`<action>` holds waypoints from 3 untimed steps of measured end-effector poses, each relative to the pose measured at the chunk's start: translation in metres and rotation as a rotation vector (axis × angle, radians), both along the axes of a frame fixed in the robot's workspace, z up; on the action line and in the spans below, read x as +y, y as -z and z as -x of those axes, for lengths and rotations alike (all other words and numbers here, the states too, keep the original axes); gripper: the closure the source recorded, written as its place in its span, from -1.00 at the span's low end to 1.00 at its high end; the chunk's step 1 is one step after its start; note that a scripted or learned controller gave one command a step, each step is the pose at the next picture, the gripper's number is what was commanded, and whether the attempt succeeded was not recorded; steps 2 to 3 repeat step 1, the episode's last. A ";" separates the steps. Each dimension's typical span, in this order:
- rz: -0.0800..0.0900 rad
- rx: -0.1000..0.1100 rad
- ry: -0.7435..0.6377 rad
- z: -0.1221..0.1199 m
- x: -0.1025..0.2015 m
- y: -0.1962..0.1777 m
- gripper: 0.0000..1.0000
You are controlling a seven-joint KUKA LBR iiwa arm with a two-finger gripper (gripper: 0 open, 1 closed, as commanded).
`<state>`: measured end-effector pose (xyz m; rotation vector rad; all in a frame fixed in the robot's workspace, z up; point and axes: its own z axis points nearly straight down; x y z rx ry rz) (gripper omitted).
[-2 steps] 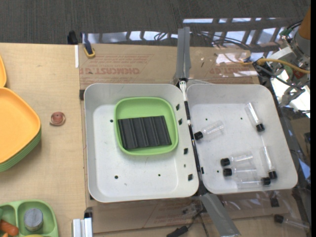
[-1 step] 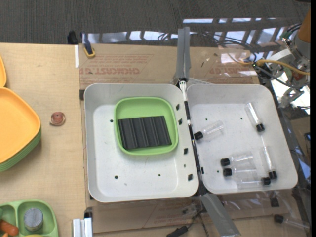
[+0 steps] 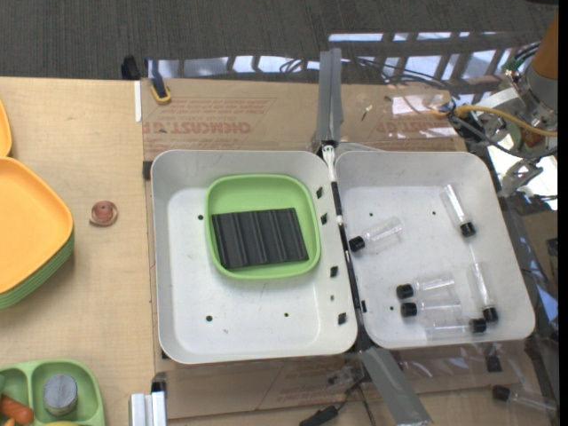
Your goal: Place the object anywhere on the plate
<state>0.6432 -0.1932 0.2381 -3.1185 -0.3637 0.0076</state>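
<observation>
Wooden bench (image 3: 98,140) carries two shallow white bins; we see the arm's wrist (image 3: 541,78) only at the far right edge, and we cannot tell how the hand stands. Below-left of it, clear plastic vials with black caps (image 3: 377,234) lie in the right bin (image 3: 497,193). Further left, the green square plate (image 3: 262,193) holds a dark ribbed pad (image 3: 259,237) in the left bin (image 3: 177,309).

- I see a green plate (image 3: 263,195) in the left bin (image 3: 177,327), with a dark ribbed pad (image 3: 259,238) lying flat on it.
- The right bin (image 3: 506,229) holds several clear vials with black caps (image 3: 459,209), scattered on their sides.
- On the worktop (image 3: 106,273), orange plates (image 3: 27,229) sit stacked at the far left.
</observation>
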 end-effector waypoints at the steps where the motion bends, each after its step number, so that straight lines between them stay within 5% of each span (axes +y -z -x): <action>1: 0.000 0.000 0.027 0.003 0.010 0.001 -1.00; 3: 0.000 0.000 0.027 0.003 0.010 0.001 -1.00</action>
